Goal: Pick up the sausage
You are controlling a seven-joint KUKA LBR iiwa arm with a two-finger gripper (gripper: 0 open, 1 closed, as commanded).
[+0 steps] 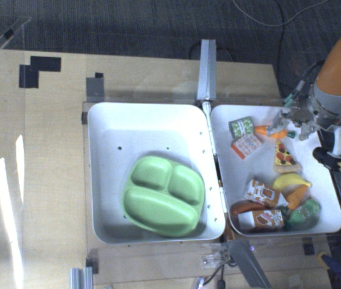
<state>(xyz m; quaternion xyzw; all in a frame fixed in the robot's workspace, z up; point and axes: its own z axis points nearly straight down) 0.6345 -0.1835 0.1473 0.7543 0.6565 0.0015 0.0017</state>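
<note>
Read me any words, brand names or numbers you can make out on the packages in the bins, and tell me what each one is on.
No text is readable.
Small green can: label print too blurred to read.
Orange and white carton: markings too small.
Orange and white snack packet: pattern visible, no legible words.
Red and white box: print too blurred.
Green divided plastic tray: no lettering seen.

left bin: tray inside | right bin: sausage at near-left corner, banana behind it
</note>
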